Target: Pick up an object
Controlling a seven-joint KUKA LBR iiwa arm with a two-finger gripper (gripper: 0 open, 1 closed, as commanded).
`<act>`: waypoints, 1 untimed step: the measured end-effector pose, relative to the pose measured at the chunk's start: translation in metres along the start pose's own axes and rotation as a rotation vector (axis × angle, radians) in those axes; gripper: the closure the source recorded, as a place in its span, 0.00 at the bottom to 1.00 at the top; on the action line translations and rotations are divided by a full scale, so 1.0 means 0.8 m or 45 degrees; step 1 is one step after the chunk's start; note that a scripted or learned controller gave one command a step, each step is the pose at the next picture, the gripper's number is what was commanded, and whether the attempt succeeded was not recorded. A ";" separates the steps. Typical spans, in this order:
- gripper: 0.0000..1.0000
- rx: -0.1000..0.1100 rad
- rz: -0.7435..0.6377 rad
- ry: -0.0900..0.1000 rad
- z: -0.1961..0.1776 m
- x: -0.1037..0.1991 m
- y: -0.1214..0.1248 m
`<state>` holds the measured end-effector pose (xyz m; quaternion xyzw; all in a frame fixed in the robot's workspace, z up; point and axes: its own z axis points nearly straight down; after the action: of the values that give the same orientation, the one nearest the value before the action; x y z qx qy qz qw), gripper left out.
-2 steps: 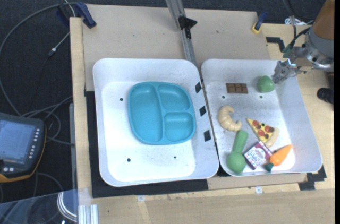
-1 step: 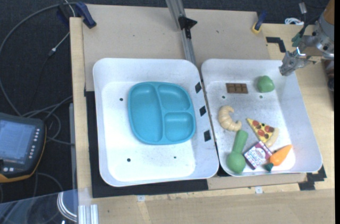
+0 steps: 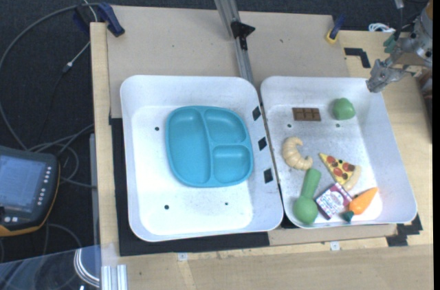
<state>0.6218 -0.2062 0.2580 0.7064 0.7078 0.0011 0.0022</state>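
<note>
Gripper (image 3: 379, 81) sits over the far right corner of the right bin (image 3: 385, 137); finger state cannot be told. Nearest: green ball (image 3: 343, 108), chocolate bar (image 3: 306, 115). Further in: croissant (image 3: 297, 152), pizza slice (image 3: 342, 170), green bottle (image 3: 307, 197), carrot (image 3: 362, 202). Left bin (image 3: 141, 165) holds blue divided plate (image 3: 209, 146).

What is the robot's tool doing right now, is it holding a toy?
Tool: up over the far right corner of the right bin, with no toy in it; open or closed cannot be told.
</note>
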 end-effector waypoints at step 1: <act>1.00 0.009 -0.004 0.005 0.004 0.066 -0.003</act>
<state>0.6192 -0.1538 0.2547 0.7053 0.7089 0.0001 -0.0016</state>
